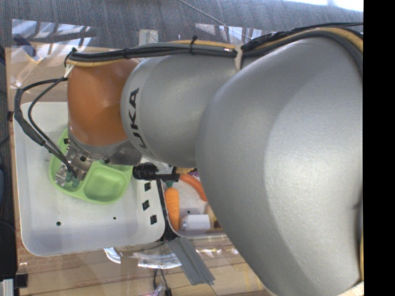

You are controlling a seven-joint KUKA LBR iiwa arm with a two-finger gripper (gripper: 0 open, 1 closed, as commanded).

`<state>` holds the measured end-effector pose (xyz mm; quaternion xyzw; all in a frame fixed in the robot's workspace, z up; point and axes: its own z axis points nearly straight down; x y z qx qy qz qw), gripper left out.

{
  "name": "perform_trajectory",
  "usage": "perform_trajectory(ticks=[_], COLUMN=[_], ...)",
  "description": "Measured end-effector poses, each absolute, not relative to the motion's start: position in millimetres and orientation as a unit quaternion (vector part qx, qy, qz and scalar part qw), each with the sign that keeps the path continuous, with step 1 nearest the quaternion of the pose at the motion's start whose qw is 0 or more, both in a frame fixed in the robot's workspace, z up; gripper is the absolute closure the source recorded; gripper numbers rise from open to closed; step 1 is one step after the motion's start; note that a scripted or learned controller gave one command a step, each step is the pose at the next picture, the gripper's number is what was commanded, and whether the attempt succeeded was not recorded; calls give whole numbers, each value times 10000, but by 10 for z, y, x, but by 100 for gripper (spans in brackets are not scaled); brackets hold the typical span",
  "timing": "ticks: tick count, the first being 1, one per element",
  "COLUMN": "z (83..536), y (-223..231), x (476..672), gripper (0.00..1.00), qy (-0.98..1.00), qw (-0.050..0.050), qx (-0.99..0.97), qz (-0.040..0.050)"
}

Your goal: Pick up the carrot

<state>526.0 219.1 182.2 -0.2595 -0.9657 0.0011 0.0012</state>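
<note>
The carrot (173, 206) is orange and lies lengthwise in the right bin, close to its left wall, just below the arm's grey bulk. My gripper (70, 169) hangs over the left bin, above the left part of a green divided dish (105, 187). It is well to the left of the carrot, with the bins' shared wall between them. The big grey arm and its orange band cover most of the right bin.
A second orange piece (195, 187) lies just right of the carrot, and a white block (196, 222) sits below it. The left bin (74, 230) shows bare white floor in front of the green dish. Black cables loop at the upper left.
</note>
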Motion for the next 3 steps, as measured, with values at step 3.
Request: perform_trajectory(ticks=[3], z=[3708], y=[564], x=[4780], gripper=[100], qy=[-9869], qw=[-38], qx=[-1610], qz=[-8])
